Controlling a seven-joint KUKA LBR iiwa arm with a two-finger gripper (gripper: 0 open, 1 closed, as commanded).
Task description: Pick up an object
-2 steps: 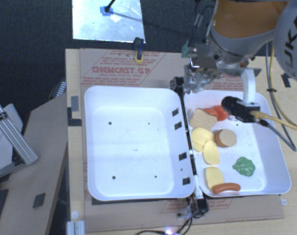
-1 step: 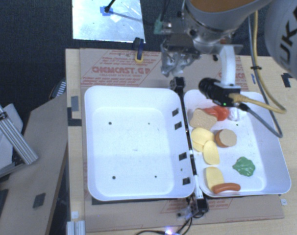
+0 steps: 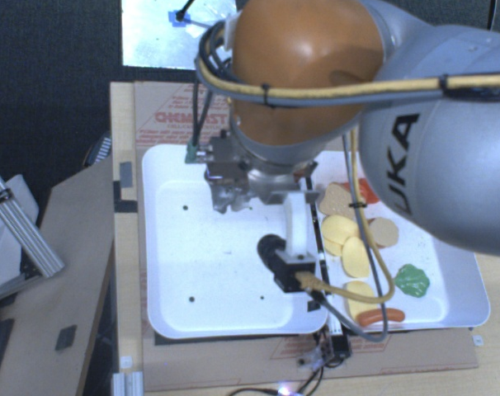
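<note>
Two white bins [image 3: 192, 304]; right holds seven food pieces; end effector [image 3: 233, 190] state unclear.

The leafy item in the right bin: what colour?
Green, seen in the camera view.

1. A brown cardboard sheet with faded red lettering [image 3: 169, 114] lies flat on the bench beneath both bins, its edge showing beyond them at the back and front.
2. A shiny square metal plate [image 3: 155, 23] rests behind the cardboard, on dark carpeted floor [image 3: 44, 64].
3. A small blue tag [image 3: 179, 18] sits on that plate, with a thin black line running up from it.
4. A silver slotted aluminium rail [image 3: 19, 221] slants across the left edge.
5. A tan wooden board [image 3: 56, 304] lies left of the bench, bearing a small grey square [image 3: 66, 337].
</note>
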